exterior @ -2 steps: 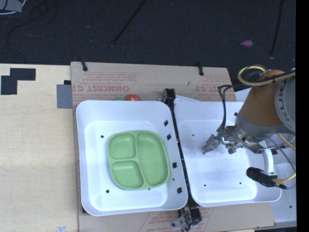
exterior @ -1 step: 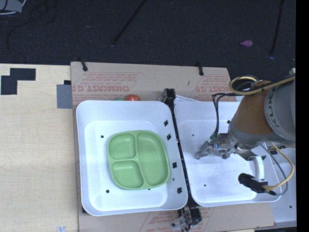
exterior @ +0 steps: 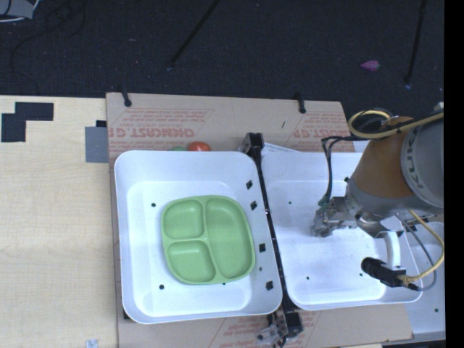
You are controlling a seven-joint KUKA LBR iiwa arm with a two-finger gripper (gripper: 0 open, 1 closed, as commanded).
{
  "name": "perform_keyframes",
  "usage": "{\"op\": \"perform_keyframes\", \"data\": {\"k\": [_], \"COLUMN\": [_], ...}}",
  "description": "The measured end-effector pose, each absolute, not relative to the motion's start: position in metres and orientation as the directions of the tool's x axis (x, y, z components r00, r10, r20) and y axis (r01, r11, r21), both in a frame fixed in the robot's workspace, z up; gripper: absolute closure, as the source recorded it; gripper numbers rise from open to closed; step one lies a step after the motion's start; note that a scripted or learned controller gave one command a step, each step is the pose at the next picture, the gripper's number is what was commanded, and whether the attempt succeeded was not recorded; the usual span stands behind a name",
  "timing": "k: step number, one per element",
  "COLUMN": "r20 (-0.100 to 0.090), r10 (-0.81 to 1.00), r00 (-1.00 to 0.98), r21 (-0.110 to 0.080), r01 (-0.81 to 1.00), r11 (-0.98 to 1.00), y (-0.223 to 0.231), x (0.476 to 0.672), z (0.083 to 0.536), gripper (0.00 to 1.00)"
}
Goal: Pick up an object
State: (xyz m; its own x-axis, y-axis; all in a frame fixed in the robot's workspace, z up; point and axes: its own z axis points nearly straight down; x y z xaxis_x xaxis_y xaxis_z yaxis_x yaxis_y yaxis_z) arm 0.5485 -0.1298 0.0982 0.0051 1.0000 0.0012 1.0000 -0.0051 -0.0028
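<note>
While you look down on the bench, you have two shallow white plastic bins side by side on a sheet of printed brown cardboard (exterior: pixel 217 125). Your left bin (exterior: pixel 138 194) carries a light green plastic plate with three compartments (exterior: pixel 208 238), lying flat near the middle of the floor and apart from all four walls. Just behind that bin's far rim you can see a small red-orange rounded object (exterior: pixel 199 147) with a trace of green beside it, mostly hidden by the rim, so you cannot tell what it is. Your grey arm with the orange band (exterior: pixel 391 169) reaches in from the right over the right bin (exterior: pixel 304 180), and its two-finger gripper (exterior: pixel 324 220) sits low over that bin's floor, well apart from the green plate. You cannot tell from this view how the gripper is set, since its end is a small dark cluster, and you see nothing in it.
</note>
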Motion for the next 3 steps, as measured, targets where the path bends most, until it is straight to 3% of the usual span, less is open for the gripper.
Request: {"op": "perform_keyframes", "data": {"k": [3], "r20": [-0.002], "r10": [1.000], "r00": [0.000], "r21": [0.004], "r01": [1.000], "r11": [0.000], "y": [-0.143], "x": [0.556], "z": [0.264], "gripper": [1.00]}}
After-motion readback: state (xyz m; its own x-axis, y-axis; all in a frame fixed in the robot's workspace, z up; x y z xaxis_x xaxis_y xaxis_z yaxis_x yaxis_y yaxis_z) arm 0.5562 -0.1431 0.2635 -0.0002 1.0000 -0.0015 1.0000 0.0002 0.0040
